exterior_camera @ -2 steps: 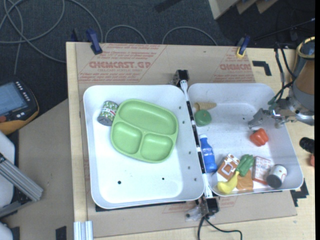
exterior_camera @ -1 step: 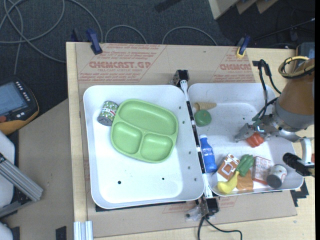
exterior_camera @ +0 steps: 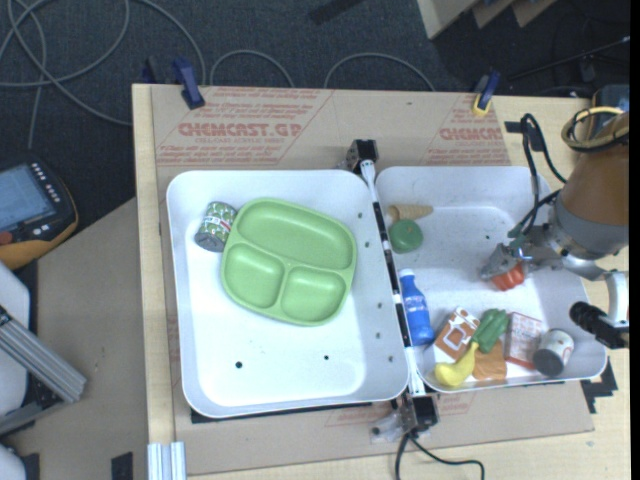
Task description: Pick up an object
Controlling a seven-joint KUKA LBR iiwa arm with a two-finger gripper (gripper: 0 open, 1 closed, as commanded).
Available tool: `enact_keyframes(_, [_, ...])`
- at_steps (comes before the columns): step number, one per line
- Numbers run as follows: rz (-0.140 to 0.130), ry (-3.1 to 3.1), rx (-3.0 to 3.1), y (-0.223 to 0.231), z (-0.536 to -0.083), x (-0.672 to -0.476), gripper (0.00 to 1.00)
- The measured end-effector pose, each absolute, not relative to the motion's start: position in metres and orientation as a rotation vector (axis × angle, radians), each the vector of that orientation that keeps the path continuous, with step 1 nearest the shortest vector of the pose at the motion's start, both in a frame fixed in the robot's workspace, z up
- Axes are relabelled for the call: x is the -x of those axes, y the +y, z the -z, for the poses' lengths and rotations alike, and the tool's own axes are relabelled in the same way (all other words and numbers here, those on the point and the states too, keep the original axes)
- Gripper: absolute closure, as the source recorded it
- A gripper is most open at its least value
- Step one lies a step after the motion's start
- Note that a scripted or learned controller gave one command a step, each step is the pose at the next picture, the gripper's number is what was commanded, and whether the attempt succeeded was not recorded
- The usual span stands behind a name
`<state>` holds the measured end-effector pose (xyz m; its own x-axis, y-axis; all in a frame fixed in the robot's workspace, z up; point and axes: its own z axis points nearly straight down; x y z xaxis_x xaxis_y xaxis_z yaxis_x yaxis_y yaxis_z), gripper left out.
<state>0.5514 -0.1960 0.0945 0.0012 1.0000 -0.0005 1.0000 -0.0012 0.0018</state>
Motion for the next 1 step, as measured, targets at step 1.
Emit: enact_keyframes(1, [0.0, 2.222, -2.22, -0.1037, -0.0853, -0.6457, 1.0])
